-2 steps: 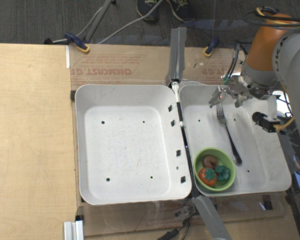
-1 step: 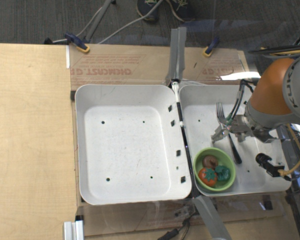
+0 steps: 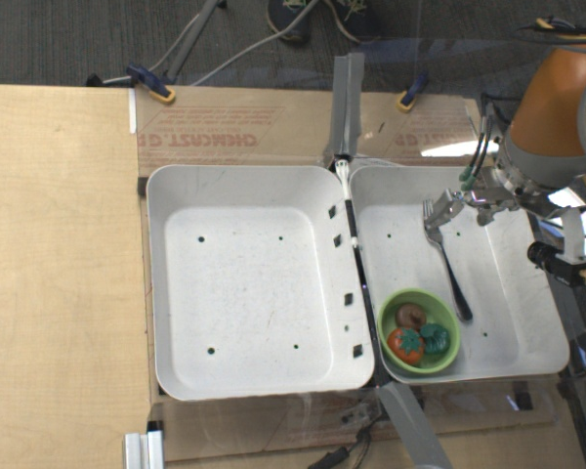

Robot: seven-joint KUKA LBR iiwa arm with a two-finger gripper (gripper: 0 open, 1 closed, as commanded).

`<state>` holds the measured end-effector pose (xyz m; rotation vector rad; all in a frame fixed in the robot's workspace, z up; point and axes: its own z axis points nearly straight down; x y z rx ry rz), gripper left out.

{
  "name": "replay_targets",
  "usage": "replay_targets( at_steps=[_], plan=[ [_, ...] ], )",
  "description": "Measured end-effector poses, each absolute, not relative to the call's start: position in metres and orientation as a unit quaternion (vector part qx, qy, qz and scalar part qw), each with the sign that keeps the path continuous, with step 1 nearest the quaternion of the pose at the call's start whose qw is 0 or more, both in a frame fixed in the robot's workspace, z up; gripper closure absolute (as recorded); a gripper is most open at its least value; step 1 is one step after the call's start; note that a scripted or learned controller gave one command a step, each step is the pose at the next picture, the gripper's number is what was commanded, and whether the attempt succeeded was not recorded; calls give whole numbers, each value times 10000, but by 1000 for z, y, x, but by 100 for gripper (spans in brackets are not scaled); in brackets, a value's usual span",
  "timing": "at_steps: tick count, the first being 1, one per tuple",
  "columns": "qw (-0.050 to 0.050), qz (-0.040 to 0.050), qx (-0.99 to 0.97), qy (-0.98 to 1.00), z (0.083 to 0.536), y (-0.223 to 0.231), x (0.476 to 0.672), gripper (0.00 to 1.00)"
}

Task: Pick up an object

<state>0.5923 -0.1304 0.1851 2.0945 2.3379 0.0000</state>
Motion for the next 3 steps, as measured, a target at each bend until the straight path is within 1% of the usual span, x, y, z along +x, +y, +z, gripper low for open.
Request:
replay_targets(
  at_steps=[1, 2, 3],
  plan=[
    [14, -6, 6675, 7446, 193, -131, 593, 100],
    [13, -7, 6674, 7447, 193, -131, 592, 0],
    [24, 14, 6747, 7381, 96, -97, 609, 0]
  ],
)
